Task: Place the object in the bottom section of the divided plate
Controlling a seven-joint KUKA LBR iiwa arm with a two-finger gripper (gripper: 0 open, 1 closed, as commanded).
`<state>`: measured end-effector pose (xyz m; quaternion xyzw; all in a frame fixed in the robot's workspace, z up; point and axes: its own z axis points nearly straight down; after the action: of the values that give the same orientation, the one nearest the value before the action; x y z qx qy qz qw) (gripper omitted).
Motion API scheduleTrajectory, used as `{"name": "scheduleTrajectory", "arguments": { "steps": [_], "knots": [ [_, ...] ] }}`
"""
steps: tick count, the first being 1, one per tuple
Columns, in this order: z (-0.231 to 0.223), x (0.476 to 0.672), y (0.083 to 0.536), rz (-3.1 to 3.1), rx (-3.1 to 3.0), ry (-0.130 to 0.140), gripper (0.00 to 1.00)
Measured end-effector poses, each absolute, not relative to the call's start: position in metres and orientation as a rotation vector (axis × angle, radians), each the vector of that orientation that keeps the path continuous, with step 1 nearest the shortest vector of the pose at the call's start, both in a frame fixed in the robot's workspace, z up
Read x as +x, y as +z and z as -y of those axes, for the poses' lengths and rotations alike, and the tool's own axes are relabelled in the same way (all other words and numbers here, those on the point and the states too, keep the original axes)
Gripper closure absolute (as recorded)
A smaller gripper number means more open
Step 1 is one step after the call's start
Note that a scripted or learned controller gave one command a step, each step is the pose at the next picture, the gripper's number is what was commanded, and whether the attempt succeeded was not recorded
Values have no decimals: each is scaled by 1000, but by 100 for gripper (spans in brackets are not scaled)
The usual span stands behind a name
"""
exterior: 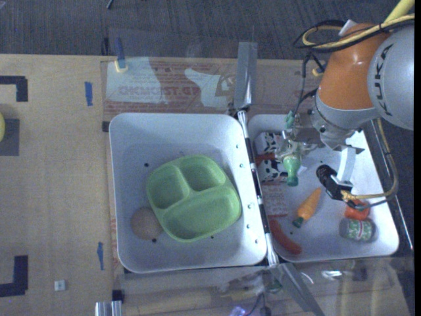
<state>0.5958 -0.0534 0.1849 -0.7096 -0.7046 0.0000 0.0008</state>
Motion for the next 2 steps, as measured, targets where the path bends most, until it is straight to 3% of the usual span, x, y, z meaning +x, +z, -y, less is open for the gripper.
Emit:
{"name": "scheduleTrajectory", "arguments": {
  "steps": [1,2],
  "knots": [
    [0,539,184,2504,-1894,0,100],
    [-60,499,219,2560,-1818,0,100]
  ]
}}
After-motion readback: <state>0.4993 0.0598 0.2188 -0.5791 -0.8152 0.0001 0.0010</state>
